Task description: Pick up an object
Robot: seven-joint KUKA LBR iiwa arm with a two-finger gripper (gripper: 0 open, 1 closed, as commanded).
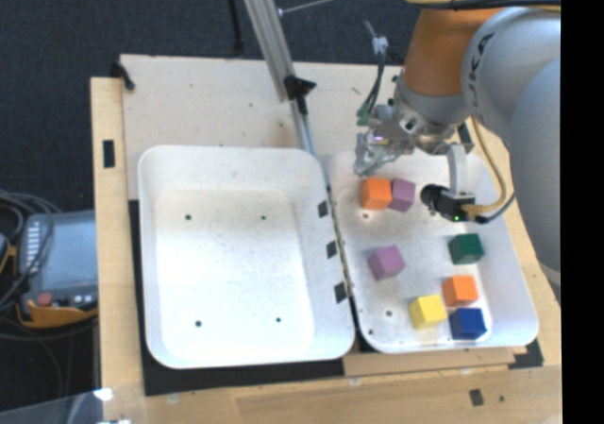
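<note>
Because the orange cube (376,193) sits nearest, I hang my gripper (370,160) above it; whether it is spread or closed, I cannot tell.

Fingers (370,160) hover above orange cube (376,193), purple cube (403,195).

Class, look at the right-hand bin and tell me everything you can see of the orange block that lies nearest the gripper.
The orange block is a small cube with a matte, solid-coloured surface, brightly lit on top. It rests flat on the floor of the right bin, near its upper-left corner. A purple block sits right beside it, apparently touching it. The gripper hangs just above and behind it; nothing is seen clamped on the block. It looks whole and unmarked.
</note>
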